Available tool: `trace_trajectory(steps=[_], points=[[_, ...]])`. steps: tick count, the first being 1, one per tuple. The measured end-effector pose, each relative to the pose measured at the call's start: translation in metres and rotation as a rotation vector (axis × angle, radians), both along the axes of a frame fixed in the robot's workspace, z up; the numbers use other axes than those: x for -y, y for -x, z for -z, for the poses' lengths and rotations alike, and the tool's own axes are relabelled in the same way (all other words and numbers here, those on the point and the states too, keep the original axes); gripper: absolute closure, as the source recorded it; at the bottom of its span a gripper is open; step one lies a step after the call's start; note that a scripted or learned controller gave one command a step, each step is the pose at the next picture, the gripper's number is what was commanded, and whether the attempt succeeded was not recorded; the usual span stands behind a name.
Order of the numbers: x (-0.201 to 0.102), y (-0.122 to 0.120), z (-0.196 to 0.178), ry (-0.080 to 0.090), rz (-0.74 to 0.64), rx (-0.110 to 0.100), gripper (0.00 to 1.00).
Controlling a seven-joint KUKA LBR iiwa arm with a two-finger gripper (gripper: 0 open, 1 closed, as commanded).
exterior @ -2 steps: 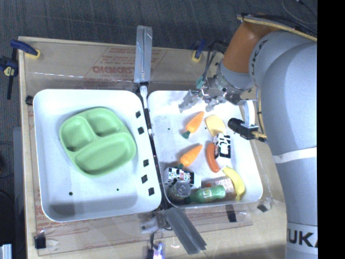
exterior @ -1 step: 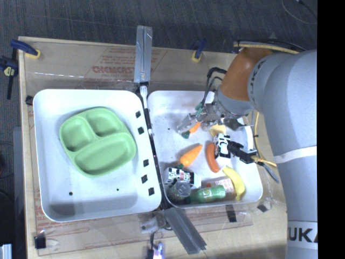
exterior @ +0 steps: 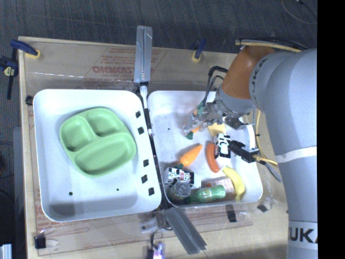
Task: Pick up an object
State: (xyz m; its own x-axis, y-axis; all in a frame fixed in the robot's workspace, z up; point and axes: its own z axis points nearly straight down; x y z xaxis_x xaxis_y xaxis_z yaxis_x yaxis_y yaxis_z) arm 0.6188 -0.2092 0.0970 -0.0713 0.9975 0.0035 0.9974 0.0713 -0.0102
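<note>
Hand sits low in the right bin, at its far side, in a clutter of small items; whether it is open or closed, cannot tell. Nothing visibly gripped.

Landmark: orange carrot, mid right bin. Hand is just beyond the carrot. A red-orange piece lies just right of the carrot, a black-and-white item right of that. Yellow banana is nearer the camera and right of the carrot, green bottle nearer still against the front wall, a dark round can and small printed box just in front of the carrot. Any of these could be the pick target; the closest candidates are the small bits at the hand.

Risks, as judged: crowded items may mean two things get pinched or one squirts out; closeness to the far wall could block a clean close.

Left bin, well left of the carrot, holds a green divided plate.
</note>
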Motion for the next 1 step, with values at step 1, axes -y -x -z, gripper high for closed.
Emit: trace_trajectory(steps=[1], points=[[-0.0119, 0.0396, 0.0079, 0.002, 0.062, 0.004, 1.0]])
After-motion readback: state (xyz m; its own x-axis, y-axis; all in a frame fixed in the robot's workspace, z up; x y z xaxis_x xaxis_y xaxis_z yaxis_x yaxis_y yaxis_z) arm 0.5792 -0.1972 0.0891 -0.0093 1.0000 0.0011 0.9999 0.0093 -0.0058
